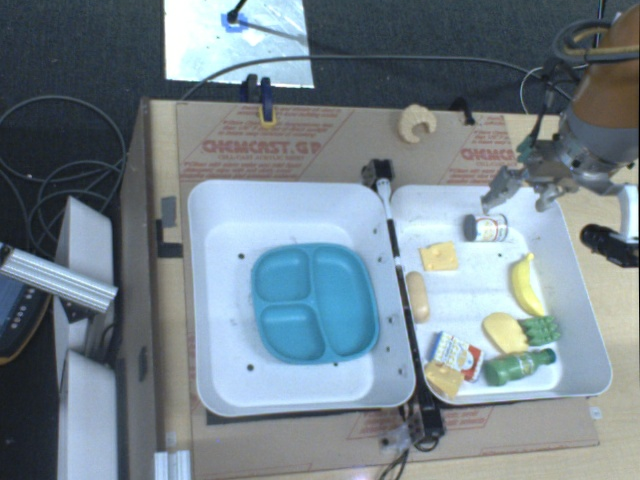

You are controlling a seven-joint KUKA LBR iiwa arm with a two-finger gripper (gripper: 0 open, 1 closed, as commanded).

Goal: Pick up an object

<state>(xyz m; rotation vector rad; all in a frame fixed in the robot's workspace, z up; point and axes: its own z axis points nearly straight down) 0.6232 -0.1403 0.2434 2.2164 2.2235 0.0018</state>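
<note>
Jaws are standing apart and holding nothing: you are carrying the gripper (519, 190) open above the far corner of the right bin (580, 268), with its 2 fingers (497, 190) spread over the bin's back wall. Nearest below it is the can (487, 229), lying on its side just beside the near finger. If you are going for that, you are needing to line the fingers across its round body, not along it, since a can on its side is likely to roll away from a glancing touch. Come down straight and close only once both fingers are flanking it. The cheese (439, 257) and banana (526, 284) are lying near, so you are wanting a clean descent that is nudging neither.
</note>
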